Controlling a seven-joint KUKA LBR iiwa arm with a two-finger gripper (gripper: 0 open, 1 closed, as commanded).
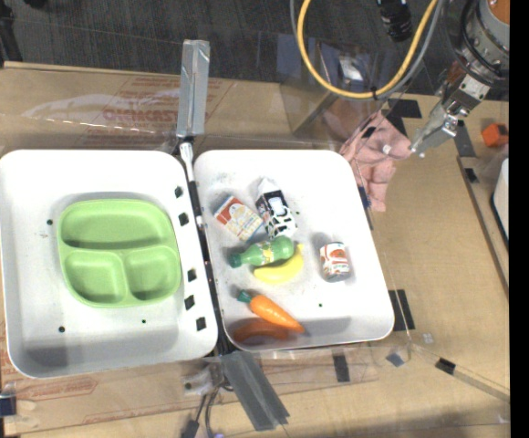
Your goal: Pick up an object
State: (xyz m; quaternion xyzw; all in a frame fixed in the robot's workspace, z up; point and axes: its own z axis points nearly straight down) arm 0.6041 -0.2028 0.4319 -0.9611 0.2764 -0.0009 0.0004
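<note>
Six items crowd the right bin [360,245]; pincer [426,141], upper right, grip state unclear, should descend squarely over the isolated can [335,261], avoiding neighbours.

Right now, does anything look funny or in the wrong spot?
Yes. A pink cloth hangs crumpled over the right bin's top-right corner, half outside. The toy food sits inside, and the green tray lies flat in the left bin.

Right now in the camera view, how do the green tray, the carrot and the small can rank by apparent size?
1. green tray, clearly largest.
2. carrot.
3. small can, only slightly smaller than the carrot, so that order is uncertain.
</note>
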